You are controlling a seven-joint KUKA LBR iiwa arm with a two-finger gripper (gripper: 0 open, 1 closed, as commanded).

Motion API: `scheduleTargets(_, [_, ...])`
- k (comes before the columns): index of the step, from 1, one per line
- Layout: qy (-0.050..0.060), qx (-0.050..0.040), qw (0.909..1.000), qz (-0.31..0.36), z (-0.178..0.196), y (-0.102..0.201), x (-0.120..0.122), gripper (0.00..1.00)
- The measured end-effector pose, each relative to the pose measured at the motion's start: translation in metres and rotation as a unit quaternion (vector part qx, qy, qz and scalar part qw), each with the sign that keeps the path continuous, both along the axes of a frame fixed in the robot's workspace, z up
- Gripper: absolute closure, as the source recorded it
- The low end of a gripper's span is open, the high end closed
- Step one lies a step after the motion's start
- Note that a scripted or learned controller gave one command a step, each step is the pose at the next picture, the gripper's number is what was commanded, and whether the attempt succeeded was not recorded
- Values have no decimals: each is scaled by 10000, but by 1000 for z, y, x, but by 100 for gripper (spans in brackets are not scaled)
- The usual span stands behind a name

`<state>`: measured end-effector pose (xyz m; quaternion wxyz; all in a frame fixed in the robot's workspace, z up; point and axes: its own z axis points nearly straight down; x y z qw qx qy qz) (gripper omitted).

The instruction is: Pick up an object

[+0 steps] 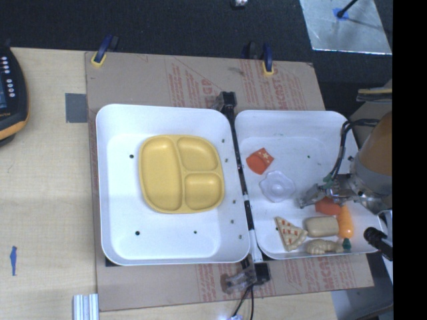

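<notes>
The right bin (293, 127) holds several small toy foods. A red wedge (259, 160) lies near its left wall, with a clear plastic cup (277, 187) just below it. Along the front are a pizza slice (289, 233), a beige bread roll (322, 227), a pale peanut-shaped piece (321, 247) and an orange carrot (345, 223). My gripper (319, 195) reaches in from the right, low over the bin, right of the clear cup. It sits directly above a red-orange piece (326, 208), part of which it hides.
The left bin (120, 239) carries a yellow divided plate (180, 173) at its middle. A black hinge strip (238, 179) runs between the bins. A black handset (10, 95) lies at the far left of the bench. Clamps (267, 60) pin the cardboard at the back.
</notes>
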<state>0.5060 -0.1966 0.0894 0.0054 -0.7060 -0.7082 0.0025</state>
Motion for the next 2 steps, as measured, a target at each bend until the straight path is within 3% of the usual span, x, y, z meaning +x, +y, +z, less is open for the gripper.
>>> scheduleTargets(1, [-41, -24, 10000, 8, 13, -2, 4, 100])
scheduleTargets(2, [-60, -21, 10000, 40, 2, 65, 50, 100])
